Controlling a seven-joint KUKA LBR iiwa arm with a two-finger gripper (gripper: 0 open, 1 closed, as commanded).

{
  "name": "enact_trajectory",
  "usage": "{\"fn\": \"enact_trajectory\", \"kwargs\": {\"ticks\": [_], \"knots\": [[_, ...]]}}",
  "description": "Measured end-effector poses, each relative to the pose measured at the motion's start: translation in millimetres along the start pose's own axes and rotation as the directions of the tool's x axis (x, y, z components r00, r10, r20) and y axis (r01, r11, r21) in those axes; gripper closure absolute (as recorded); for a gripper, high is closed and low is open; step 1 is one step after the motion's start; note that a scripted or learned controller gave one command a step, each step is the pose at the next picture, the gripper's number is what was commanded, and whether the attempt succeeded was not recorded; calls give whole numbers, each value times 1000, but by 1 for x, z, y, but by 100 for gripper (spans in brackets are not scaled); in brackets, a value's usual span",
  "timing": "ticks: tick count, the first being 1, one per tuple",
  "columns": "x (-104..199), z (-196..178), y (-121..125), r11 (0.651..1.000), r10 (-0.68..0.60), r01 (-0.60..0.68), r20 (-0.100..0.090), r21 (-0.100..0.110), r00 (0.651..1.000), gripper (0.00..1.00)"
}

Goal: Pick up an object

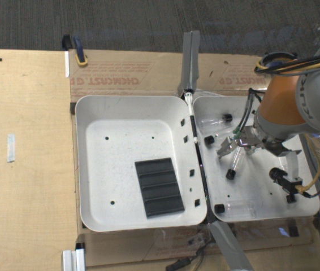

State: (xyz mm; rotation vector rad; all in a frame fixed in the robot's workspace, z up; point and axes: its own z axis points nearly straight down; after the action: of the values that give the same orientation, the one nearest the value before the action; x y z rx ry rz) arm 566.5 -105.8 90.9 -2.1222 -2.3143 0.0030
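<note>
1. End effector [232,149] sits low over the right bin [250,208], toward that bin's left-middle; metallic fingers blur into clear clutter, so open or closed: cannot tell.
2. Arm [287,103], grey with orange band, comes in from the surface's right edge and covers the right bin's far right corner.
3. Clear tube with black cap [233,165] lies just below the end effector, cap toward the near edge; contact with it is not readable.
4. Second clear tube with black cap [225,118] near the right bin's far edge; see-through body hard to trace against the white floor.
5. Small black piece [209,140] near the right bin's left wall, another [219,209] at its near left corner; too small to identify.
6. Black cable fitting [281,178] with yellow-ended lead toward the right bin's near right side; unclear whether it belongs to the arm or lies loose.
7. Left bin [92,151] holds a black ribbed rectangular block [159,187], lying flat near the near right corner, well apart from the end effector.
8. Grey divider post [190,61] stands between the bins at the far edge.
9. Cardboard sheet [126,75] with reversed print lies under the bins; a blue-and-yellow clamp [76,49] sits at its far left corner.
</note>
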Motion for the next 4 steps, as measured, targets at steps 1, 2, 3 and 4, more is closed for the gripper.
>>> {"fn": "enact_trajectory", "kwargs": {"ticks": [1, 2, 3, 4], "knots": [[-1, -9, -1, 1000, 4, -4, 0, 1, 1000, 100], [43, -100, 67, 1000, -3, 3, 2, -1, 1000, 100], [74, -100, 92, 998, 66, -66, 2, -1, 998, 100], [74, -108, 92, 998, 64, -64, 5, 1, 998, 100]]}}
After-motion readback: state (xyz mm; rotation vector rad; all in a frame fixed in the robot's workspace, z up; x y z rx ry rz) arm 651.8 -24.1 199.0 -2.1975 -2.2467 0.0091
